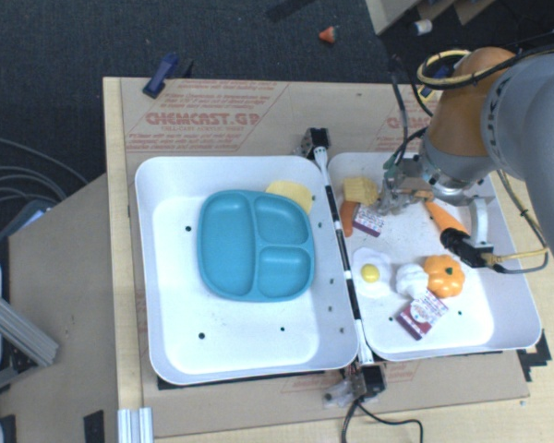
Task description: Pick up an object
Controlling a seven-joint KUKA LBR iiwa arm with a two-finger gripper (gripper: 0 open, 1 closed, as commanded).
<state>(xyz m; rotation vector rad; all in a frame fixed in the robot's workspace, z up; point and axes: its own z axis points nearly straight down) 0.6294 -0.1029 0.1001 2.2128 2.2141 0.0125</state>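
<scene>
Left bin [166,321]: the shallow white plastic bin is sitting well to the left of the gripper, on the brown cardboard-covered bench [120,155].
Divided plate [256,245]: the light blue three-compartment plastic plate is lying flat in the left bin, well apart from the gripper, to its lower left.
Yellow piece [291,193]: the pale yellow rounded piece is showing from behind the plate's upper right edge, left of the gripper.
Bin divider [337,238]: the black clip and rod are running between the two bins, left of the gripper.
Right bin [499,326]: the second shallow white bin is lying beneath the gripper and holding the small objects.
Yellow block [359,190]: the small yellow cheese-like block is sitting just left of the gripper.
Orange strip [348,216]: the narrow orange piece is lying below the block, to the gripper's lower left.
Purple packet [368,223]: the small white-and-purple packet is lying just beside the gripper, directly below it.
Fried egg [370,272]: the white toy egg with yellow yolk is lying well below the gripper.
Gripper [394,190]: the two-finger gripper is hanging low over the right bin's upper left part; whether it is clenched or released, I cannot tell.
White lump [408,278]: the rounded white object is lying below the gripper, touching the orange pumpkin-shaped toy [443,276].
Second packet [422,314]: the red-and-white packet is lying furthest below the gripper.
Carrot [440,217]: the orange carrot-shaped toy is lying just right of the gripper.
</scene>
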